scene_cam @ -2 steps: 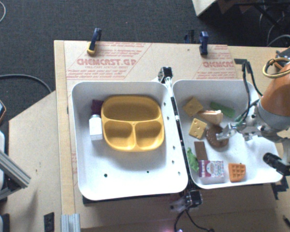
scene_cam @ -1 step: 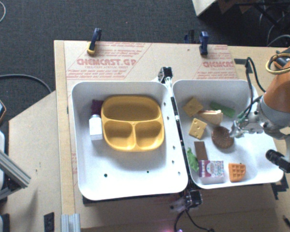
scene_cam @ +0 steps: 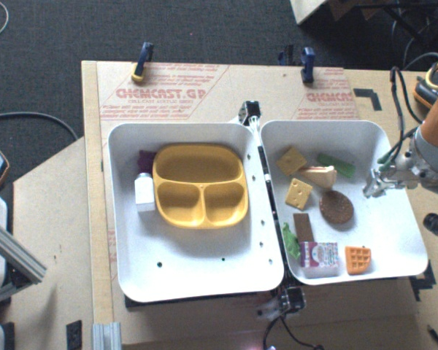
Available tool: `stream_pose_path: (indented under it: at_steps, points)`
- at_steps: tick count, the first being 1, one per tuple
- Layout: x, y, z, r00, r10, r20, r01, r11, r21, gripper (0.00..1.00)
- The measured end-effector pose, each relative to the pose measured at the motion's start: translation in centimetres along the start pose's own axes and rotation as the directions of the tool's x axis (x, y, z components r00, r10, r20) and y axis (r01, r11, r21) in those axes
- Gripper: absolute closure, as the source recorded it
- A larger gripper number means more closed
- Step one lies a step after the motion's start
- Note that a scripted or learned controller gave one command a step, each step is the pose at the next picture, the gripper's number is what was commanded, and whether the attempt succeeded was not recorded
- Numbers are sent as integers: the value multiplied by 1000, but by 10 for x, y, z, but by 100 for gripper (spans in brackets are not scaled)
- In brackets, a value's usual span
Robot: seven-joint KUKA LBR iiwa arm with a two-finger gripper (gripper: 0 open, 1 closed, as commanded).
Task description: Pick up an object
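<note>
Gripper (scene_cam: 377,184) over right bin (scene_cam: 394,228) edge, holding nothing.

Yellow tray (scene_cam: 199,195): smooth shiny plastic. White bins (scene_cam: 124,217): smooth plastic, a bit glossy. Bench top (scene_cam: 95,122): matt brown paper with red print. Gripper (scene_cam: 374,184): shiny metal.

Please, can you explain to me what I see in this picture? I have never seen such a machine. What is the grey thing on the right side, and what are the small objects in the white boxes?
One camera looks down at a slant on a bench with two shallow white bins. The grey thing is a robot arm; its tool hangs over the right bin, and nothing is visibly held. That bin contains toy food: a cheese slice, a brown cookie, an orange waffle, a small carton. The left bin holds a yellow divided plate and a small white bottle beside it.
</note>
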State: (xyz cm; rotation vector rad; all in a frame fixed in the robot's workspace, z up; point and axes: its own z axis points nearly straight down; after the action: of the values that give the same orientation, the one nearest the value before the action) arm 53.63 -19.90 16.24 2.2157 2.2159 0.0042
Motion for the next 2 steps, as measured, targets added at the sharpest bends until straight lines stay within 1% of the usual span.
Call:
stream_pose_path:
  at_steps: [1, 2]
  points:
    - [0, 4, -65, 1000, -1, 0, 1, 1000, -2, 100]
    - [0, 5, -63, 1000, 0, -2, 0, 1000, 4, 100]
